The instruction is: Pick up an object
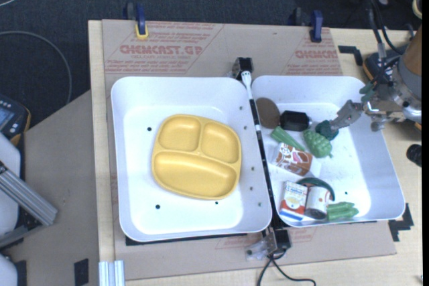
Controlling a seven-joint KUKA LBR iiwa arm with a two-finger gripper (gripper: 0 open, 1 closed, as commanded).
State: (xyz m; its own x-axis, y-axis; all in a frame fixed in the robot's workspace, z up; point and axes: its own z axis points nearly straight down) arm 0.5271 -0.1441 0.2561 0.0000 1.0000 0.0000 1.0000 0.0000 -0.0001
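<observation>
Your left bin [127, 144] is carrying a yellow divided plate [196, 156], which is lying flat near its centre with two small compartments toward 12 o'clock and one long one toward 6 o'clock. Moving right past the shared rim, the right bin [385, 171] is holding the loose items: a brown oval piece [267, 112] is sitting at about 10 o'clock, a black block [294, 120] just beside it, and a green leafy toy [316, 143] near the centre. A red-and-white packet [293, 159] is lying just below that, and at 6 o'clock a small can [295, 200] is resting beside a green pod [342, 211]. The gripper [330, 128] is reaching in from 3 o'clock, its grey fingers [346, 114] slanting down toward the leafy toy; you cannot tell how far they are spread or whether they are pinching anything.
</observation>
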